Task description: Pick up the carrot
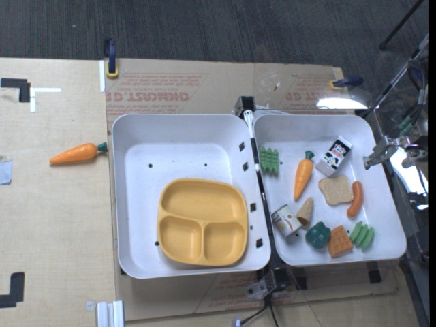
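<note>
Lying mid-bin, carrot (303,176) has bare floor beside right bin (381,203) wall.

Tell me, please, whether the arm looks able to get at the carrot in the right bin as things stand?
Probably yes. The carrot lies in the open in the right bin, apart from the bread and milk carton, with nothing over it. The arm sits at that bin's right edge.

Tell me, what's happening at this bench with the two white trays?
A robot arm is meant to pick up a toy carrot. That carrot lies in the right bin among other toy food: bread slice, sausage, milk carton. A second carrot lies on the bench outside the bins. The left bin holds a yellow divided plate. Nothing is being held yet.
</note>
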Controlling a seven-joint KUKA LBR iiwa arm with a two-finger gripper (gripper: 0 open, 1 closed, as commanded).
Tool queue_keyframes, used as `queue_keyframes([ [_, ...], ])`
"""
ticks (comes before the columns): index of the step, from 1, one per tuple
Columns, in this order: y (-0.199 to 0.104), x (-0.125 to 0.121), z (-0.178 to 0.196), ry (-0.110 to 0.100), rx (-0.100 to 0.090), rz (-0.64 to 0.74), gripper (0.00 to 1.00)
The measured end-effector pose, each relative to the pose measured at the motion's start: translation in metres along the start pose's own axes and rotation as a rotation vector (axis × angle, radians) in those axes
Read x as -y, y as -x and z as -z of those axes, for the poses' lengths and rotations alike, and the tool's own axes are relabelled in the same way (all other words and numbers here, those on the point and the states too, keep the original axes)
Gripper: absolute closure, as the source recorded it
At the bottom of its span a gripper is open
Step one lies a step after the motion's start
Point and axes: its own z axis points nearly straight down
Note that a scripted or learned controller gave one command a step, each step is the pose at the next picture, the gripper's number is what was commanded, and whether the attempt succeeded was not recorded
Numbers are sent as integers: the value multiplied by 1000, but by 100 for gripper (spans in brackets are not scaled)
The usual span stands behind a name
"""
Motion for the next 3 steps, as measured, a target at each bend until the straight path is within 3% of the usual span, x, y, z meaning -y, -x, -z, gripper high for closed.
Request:
queue_keyframes([
  [1,-39,-62,-91,-2,-2,-31,0],
  [2,-76,-92,-170,27,7,90,0],
  [3,-60,-113,-176,28,-10,-291,0],
])
